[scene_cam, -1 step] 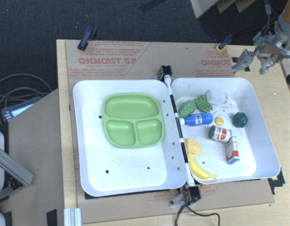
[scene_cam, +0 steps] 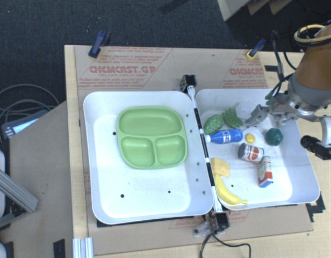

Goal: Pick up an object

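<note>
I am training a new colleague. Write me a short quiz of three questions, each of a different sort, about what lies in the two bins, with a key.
1. True or false: the green divided plate lies in the same bin as the banana.
2. Which thing lies nearest the blue bottle? A) the banana B) the small yellow ball C) the divided plate
3. Fill in: the gripper is above the ___ bin, near its far wall.

Key: 1 false, the plate is in the left bin, the banana in the right bin. 2 B. 3 right.
</note>
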